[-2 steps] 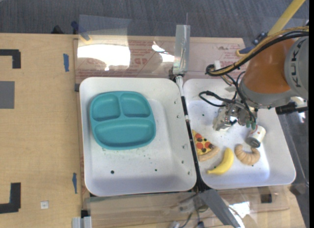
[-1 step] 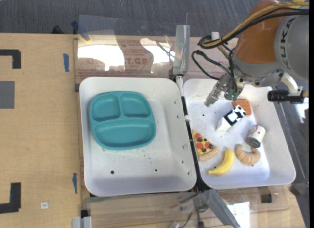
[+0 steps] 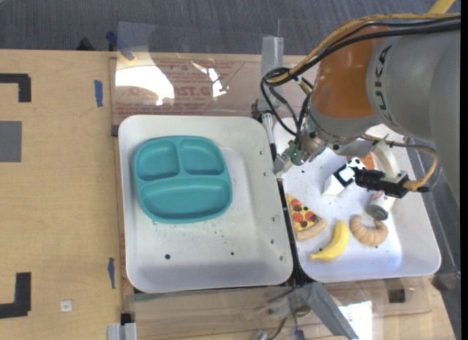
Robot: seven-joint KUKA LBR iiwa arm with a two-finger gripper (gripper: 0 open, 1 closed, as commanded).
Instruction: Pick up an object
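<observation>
The right bin (image 3: pixel 409 258) holds a pizza slice (image 3: pixel 304 218), a yellow banana (image 3: pixel 333 242) and a brown croissant (image 3: pixel 368 231) along its near side. A small orange-red thing (image 3: pixel 368 161) peeks out behind the wrist at the bin's far side. My arm reaches in from the right over this bin, and the gripper (image 3: pixel 378 207) points down just above the croissant, right of the banana. The wrist hardware hides its tips, and I see nothing held between them.
The left bin (image 3: pixel 248 258) carries a teal divided plate (image 3: pixel 183 178) in its far-left part, with a few dark specks on the floor near it. Cables loop from the wrist over the wall between the two bins.
</observation>
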